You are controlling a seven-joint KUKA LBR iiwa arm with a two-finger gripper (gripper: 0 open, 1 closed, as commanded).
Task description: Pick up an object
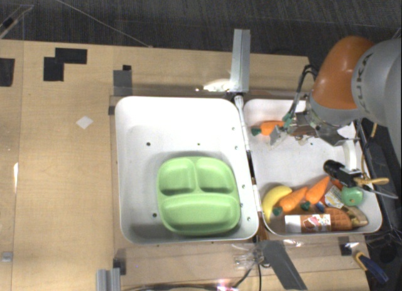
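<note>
My gripper (pixel 284 129) hangs low over the far left part of the right bin (pixel 295 164). Its tip is at the right end of a small orange carrot (pixel 266 127) with a green top, which lies near the bin's far left corner. I cannot make out whether the carrot is gripped or just touched. More objects lie along the near wall of this bin: a yellow banana (pixel 274 198), two more carrots (pixel 293 200) (pixel 318 189), a green ball (pixel 352 196), a labelled bottle (pixel 307 223) and a brown item (pixel 347 217).
The left bin (pixel 144 132) holds a green divided plate (pixel 198 195) at its near right. A metal post (pixel 240 60) stands behind the wall between the bins. The arm's orange band and grey body (pixel 352 82) overhang the right bin's far right corner.
</note>
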